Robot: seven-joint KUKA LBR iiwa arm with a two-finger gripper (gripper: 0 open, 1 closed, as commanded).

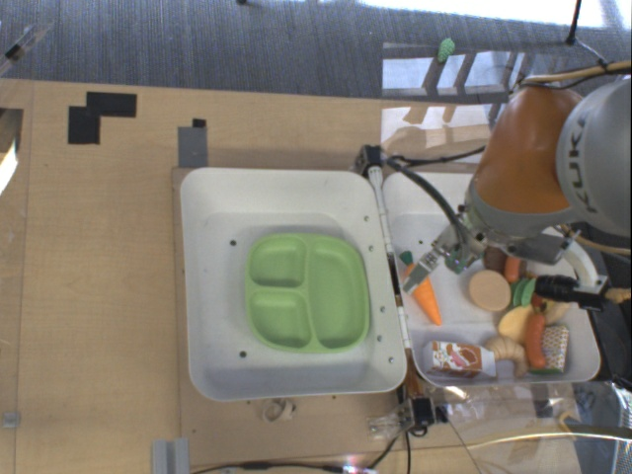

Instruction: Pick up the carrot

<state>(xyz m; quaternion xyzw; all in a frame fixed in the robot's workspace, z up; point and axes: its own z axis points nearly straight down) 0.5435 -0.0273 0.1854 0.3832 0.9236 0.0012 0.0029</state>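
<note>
Camera view: the small orange plastic carrot (pixel 428 303) is seen lying in the right white bin (pixel 589 361), near its left wall. The two-finger gripper (pixel 419 273) is poised just above it, fingers parted.

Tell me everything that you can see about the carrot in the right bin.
The carrot is a small toy, bright orange, cone-shaped, with a smooth plastic look and a bit of green at its thick end. It lies flat on the floor of the right bin, near the wall shared with the left bin, its thick end up-left and its point down-right. The pincer is right at its thick green end; whether it touches is unclear. The other toy foods lie apart from it.
</note>
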